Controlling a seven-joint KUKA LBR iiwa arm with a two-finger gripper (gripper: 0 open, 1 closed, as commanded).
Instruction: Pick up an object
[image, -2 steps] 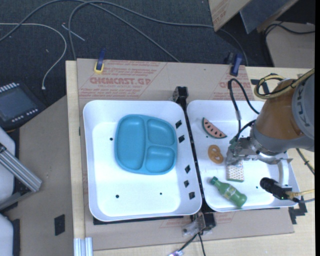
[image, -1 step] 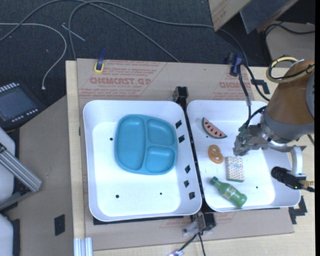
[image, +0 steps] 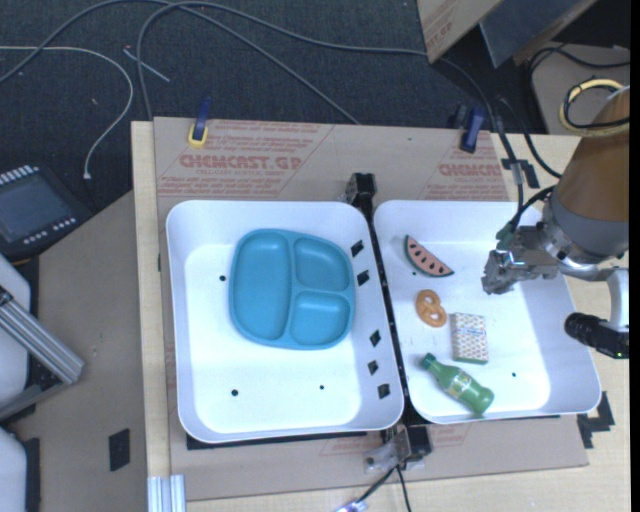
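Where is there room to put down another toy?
The left bin has bare floor below the blue divided plate, along its front edge. The right bin is crowded on its left: watermelon slice, pretzel, small box, green bottle. Its front right corner is bare.

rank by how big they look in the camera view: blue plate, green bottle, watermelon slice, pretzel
Largest to smallest as they appear:
1. blue divided plate, by far the largest
2. green bottle
3. watermelon slice, only a little smaller than the bottle, so that order is unsure
4. pretzel, the smallest
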